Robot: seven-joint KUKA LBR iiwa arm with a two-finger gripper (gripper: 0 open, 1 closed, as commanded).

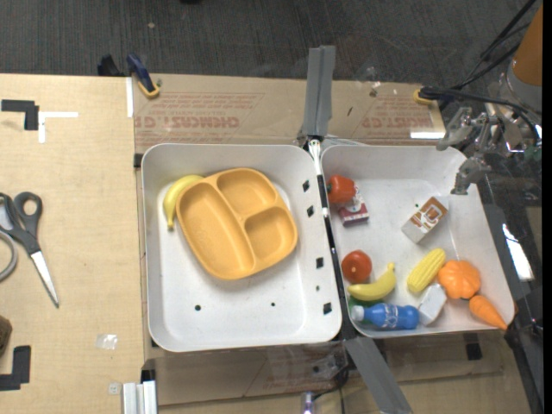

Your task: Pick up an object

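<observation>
A pair of grey-handled scissors [33, 241] lies on the wooden table [78, 317] at nine o'clock, well apart from the bins. At eleven o'clock a blue and yellow clamp [143, 76] grips the edge of a printed cardboard sheet [216, 115]. A grey tape strip [319, 89] runs up toward twelve o'clock onto dark carpet [259, 15].

Two white bins [172, 317]. Orange divided plate [237, 222] and yellow banana [177, 197] in one; red tomato [356, 265], yellow corn [426, 269], orange carrot [487, 310], blue bottle [386, 316] in the other.
</observation>
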